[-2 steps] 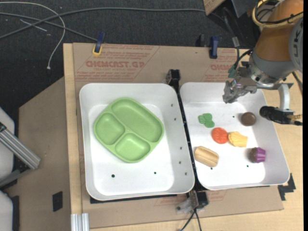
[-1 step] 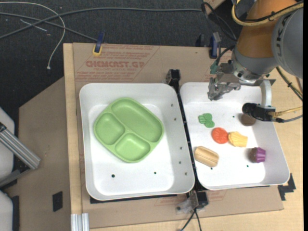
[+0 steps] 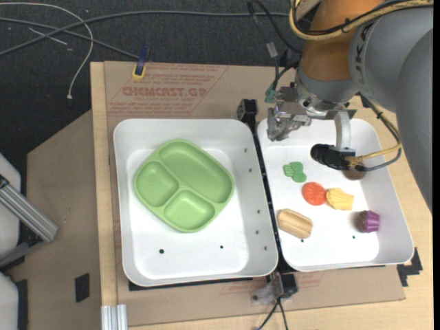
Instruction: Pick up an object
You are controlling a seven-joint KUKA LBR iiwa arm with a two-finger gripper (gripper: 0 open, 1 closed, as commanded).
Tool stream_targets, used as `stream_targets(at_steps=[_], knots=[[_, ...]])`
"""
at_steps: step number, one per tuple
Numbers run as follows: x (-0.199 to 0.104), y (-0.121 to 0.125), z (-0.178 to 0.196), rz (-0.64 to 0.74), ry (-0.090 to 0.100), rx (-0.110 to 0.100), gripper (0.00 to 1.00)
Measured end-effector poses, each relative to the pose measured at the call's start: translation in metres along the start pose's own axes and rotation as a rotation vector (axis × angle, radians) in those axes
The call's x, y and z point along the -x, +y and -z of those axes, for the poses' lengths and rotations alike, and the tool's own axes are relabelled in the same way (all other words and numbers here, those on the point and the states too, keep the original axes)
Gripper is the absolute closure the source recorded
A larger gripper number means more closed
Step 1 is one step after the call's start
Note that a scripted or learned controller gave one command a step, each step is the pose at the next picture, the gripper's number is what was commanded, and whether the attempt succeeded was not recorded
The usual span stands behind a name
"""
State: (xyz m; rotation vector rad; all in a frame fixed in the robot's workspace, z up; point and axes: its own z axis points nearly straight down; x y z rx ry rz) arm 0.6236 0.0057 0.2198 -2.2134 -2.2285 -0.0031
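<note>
My gripper (image 3: 278, 133) hangs over the far left corner of the right bin (image 3: 389, 246), with nothing visible between its fingers. Just below and to its right lies a small green toy (image 3: 295, 172). Further toward the front sit an orange-red round piece (image 3: 315, 194), a yellow ridged piece (image 3: 339, 199), a tan bread-like piece (image 3: 295, 223) and a purple cup-shaped piece (image 3: 368, 221). A small brown thing (image 3: 355, 173) peeks out at the right, partly hidden by the robot.
The left bin (image 3: 137, 260) holds a green divided plate (image 3: 183, 184). Both bins rest on a cardboard sheet (image 3: 172, 84). A blue clip (image 3: 141, 62) lies at the cardboard's far edge, and cables run over the dark floor beyond.
</note>
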Motion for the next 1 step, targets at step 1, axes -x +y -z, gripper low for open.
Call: stream_targets(at_steps=[1], knots=[[-0.0479, 0.0131, 0.0100, -0.001, 0.001, 0.002, 1.00]])
